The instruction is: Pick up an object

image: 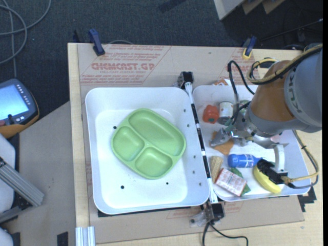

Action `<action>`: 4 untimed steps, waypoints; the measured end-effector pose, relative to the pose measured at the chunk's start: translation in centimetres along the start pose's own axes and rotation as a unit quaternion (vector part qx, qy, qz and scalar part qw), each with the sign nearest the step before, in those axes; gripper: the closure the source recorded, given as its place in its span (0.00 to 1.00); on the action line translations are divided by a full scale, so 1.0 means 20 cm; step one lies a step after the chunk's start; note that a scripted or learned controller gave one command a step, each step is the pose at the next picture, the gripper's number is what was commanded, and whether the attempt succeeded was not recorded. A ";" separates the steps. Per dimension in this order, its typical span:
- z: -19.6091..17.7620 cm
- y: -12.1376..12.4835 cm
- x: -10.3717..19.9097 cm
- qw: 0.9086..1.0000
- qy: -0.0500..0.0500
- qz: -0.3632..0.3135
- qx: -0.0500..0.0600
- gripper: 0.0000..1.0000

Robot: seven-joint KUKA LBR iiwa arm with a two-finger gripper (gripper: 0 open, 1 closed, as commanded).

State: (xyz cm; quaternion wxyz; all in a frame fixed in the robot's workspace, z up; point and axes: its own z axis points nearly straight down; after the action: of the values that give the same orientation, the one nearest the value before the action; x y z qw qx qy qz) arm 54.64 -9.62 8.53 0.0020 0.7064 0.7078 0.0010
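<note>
Pincer hung low among clutter in the right bin, grip state unclear to me; crowding could spoil my grasp.

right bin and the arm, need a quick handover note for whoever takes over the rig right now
Gripper: low in the right bin, over the left part of the clutter; whether it is open or shut cannot be told, and nothing is seen held.
Right bin holds: a red item, a blue bottle, a banana, a red and white packet and an orange wedge-shaped piece.
Left bin: a green divided plate lies in the middle.
Done: arm is down among the objects.
Left: a confirmed grasp and lift of one object.
</note>
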 end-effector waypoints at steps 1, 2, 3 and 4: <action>-0.05 0.00 0.00 1.000 0.000 0.001 -0.001 1.00; -0.05 0.00 0.00 1.000 0.000 0.001 -0.001 0.00; 0.00 0.15 0.02 1.000 0.000 0.000 0.001 0.00; 0.00 0.53 -0.01 1.000 0.002 -0.002 0.009 0.00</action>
State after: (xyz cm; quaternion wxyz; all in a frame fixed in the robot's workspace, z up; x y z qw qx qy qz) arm 65.29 -9.86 8.54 -0.0059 0.7051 0.7090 -0.0035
